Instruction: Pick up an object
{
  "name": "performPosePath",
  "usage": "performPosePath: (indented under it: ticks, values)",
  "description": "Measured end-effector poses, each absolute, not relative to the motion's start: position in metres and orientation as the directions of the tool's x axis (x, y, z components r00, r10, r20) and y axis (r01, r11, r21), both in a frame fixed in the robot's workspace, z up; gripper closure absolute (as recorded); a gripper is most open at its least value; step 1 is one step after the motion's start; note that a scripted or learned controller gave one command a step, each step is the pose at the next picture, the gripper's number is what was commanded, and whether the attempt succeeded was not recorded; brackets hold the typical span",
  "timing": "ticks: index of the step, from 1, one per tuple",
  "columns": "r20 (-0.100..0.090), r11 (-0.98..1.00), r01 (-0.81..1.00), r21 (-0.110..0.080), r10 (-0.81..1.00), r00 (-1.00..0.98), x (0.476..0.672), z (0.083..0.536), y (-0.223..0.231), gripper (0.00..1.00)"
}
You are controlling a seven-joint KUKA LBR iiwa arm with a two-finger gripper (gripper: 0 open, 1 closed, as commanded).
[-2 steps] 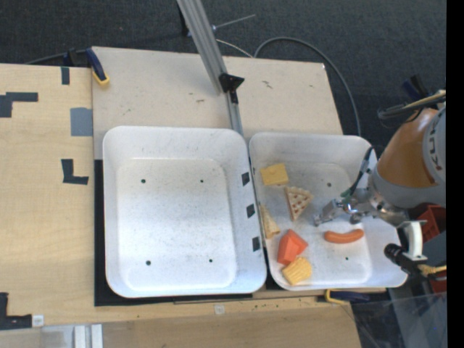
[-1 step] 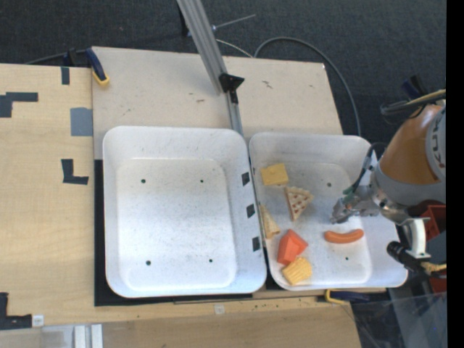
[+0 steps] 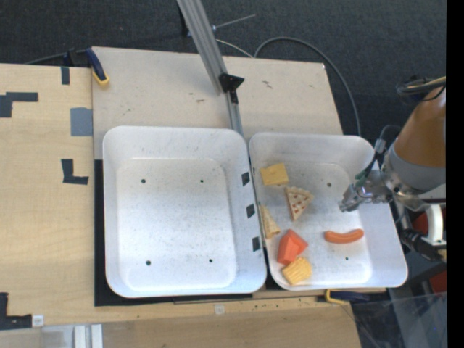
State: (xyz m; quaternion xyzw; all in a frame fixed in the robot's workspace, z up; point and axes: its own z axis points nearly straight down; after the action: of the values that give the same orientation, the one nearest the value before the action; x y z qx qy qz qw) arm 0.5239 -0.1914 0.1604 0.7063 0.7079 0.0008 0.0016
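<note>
The right bin [image 3: 319,147] holds several toy foods. A yellow cheese block [image 3: 274,175] lies at its upper left, with a pizza slice [image 3: 297,202] just below it. A pale wedge [image 3: 270,223] leans against the left wall. A red-orange chunk [image 3: 291,246] and a yellow ridged piece [image 3: 297,271] sit at the bottom left. An orange sausage [image 3: 343,235] lies to the lower right. My gripper [image 3: 353,198] hangs over the bin's right side, just above the sausage and right of the pizza slice. Nothing shows between its fingers.
The left bin [image 3: 116,194] sits beside the right one, their walls meeting at the middle. A slanted metal pole [image 3: 206,38] rises behind the bins. A cable [image 3: 304,46] loops across the bench behind the right bin. Wooden bench spreads to the left.
</note>
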Motion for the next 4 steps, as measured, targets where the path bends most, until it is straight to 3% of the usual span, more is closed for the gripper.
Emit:
performPosePath:
  ticks: [2,3,4]
  values:
    - [-0.002,0.002,1.0,0.005,1.0,-0.002,0.521,0.261,-0.184,1.0]
    - [0.001,0.006,1.0,0.0,1.0,-0.006,0.546,0.259,-0.141,1.0]
    - [0.001,0.007,1.0,-0.002,1.0,-0.007,0.553,0.251,-0.087,1.0]
